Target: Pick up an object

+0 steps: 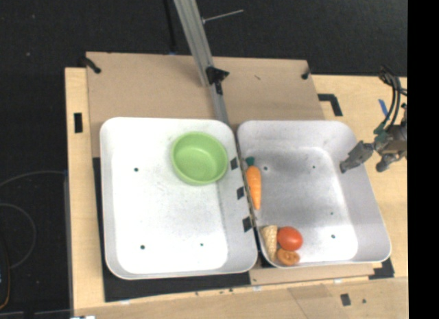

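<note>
My gripper (369,159) hovers at the right rim of the right bin (322,139), its two dark fingers spread apart and open, with nothing between them. An orange carrot (254,186) lies along the right bin's left wall. A red tomato (290,237), a beige piece (269,237) and a small orange-brown piece (288,257) crowd that bin's near left corner. A green bowl (199,158) stands upright in the left bin (137,208), near its far right corner. The gripper is well to the right of all these objects.
A grey metal pole (195,33) slants down from the top to the gap between the bins. Both bins rest on a wooden bench (274,77) with dark floor around it.
</note>
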Controlling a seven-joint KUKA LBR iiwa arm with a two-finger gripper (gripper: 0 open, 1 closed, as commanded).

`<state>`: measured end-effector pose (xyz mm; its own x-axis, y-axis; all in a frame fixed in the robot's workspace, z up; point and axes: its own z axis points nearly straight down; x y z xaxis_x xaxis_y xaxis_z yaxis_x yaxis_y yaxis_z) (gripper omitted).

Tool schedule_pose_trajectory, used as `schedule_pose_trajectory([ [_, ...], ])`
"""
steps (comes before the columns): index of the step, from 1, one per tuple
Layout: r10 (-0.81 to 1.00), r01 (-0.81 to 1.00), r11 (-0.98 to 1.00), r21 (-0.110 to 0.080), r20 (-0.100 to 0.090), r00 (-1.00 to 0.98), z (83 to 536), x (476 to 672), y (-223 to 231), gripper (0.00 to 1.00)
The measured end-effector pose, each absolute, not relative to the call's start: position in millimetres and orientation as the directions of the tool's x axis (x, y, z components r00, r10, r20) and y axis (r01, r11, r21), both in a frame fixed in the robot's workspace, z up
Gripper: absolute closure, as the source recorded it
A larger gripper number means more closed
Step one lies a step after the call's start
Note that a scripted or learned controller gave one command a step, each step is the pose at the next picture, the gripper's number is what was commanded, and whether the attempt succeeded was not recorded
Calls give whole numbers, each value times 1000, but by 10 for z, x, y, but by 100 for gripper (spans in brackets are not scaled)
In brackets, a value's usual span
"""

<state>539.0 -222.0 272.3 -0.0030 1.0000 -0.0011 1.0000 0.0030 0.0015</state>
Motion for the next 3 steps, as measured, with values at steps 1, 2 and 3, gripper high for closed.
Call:
schedule_pose_trajectory([
  [1,1000,1000,3,2,-1,-3,2723,5391,-2220,0],
  [2,1000,1000,0,1,-2,0,2322,5420,-2255,0],
  [3,1000,1000,-1,1,-2,1,1894,5420,-2190,0],
])
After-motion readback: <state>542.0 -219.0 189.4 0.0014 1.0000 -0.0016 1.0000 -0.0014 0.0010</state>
